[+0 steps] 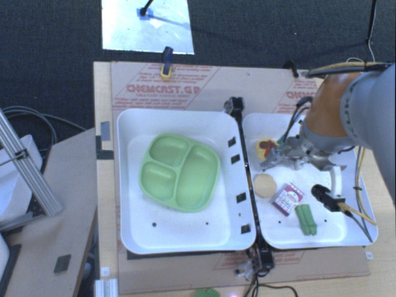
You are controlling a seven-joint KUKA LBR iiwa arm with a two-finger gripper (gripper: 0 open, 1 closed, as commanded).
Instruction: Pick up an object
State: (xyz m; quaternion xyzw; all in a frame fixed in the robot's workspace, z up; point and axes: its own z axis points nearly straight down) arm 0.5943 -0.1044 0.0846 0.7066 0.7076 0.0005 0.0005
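Note:
Several small things lie in the right bin point(352, 231). A yellow and red toy point(266, 146) sits near the bin's back left corner. In front of it are a round tan piece point(265, 185), a small red and white box point(288, 198) and a green block point(305, 219). My gripper point(274, 158) hangs low over the bin's left part, just in front of and right of the yellow and red toy, and behind the tan piece. I see nothing held in it. The grey arm with its orange band point(331, 107) comes in from the right and covers the bin's back right part.
The left bin point(133, 228) holds a pale green divided plate point(180, 172). A row of black clips point(238, 159) runs along the wall between the two bins. A silver sheet point(147, 17) lies on the floor behind the bench.

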